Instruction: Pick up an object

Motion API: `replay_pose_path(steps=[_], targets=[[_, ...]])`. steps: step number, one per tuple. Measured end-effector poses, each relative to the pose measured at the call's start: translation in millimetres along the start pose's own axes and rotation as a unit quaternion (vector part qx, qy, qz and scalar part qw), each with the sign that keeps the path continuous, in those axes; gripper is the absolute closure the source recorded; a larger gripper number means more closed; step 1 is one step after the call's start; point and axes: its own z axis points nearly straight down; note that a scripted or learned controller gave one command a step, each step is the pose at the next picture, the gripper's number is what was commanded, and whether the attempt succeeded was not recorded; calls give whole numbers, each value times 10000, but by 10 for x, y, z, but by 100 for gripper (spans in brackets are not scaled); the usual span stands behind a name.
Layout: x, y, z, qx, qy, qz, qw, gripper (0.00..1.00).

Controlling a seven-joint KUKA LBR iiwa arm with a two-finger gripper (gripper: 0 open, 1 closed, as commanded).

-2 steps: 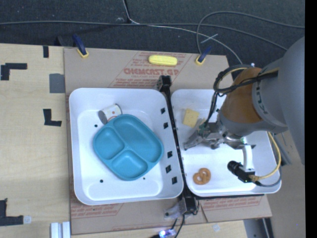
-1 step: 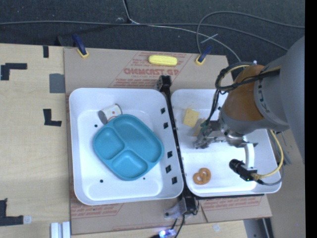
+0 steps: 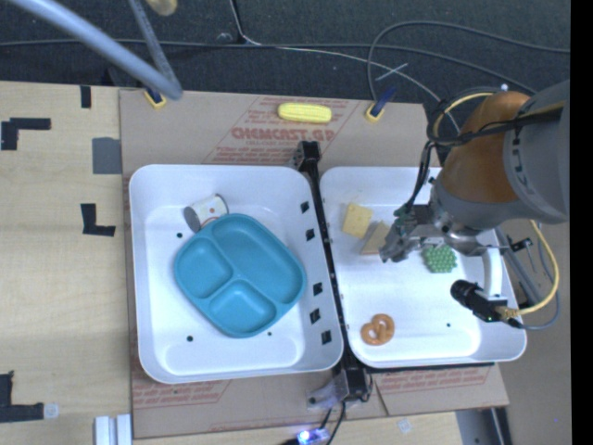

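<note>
Left bin (image 3: 148,248): one blue divided plate (image 3: 239,273), three compartments, lying flat in the middle. Just beyond its far left corner, a small can or cup (image 3: 206,211) on its side, grey end facing left, a touch of red on the body.

Right bin (image 3: 482,346): one pale yellow block (image 3: 357,220) near the far left corner. One tan block (image 3: 373,239) just beside it on the right. One green knobbly ball (image 3: 439,259) further right, under the wrist. One brown pretzel (image 3: 377,329) at the near side, well apart from the rest.

Outside the bins: one yellow corn cob or banana-like piece (image 3: 304,113) on the cardboard beyond the bins; cables on the dark floor beyond that.

Gripper (image 3: 397,246): low over the right bin, tip at the right edge of the tan block. Whether the claw is spread or pressed together cannot be told; the dark tip merges with its own shadow.

Progress: approach judged complete, grasp not confirmed. Nothing is seen lifted; every item lies on a bin floor. The likely target is the tan block, possibly the yellow one. Closing, if not done, and lifting remain.

Hard to make out: contact between tip and tan block; how much of the tan block lies under the tip; the near edge of the green ball, partly covered by the wrist; the label on the can.
</note>
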Motion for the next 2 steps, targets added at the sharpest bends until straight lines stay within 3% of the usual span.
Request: replay_pose_path(steps=[1, 2], targets=[[58, 33, -618, -8, -1, -6, 10000, 100], [59, 33, -614, 26, 5, 1, 10000, 100]])
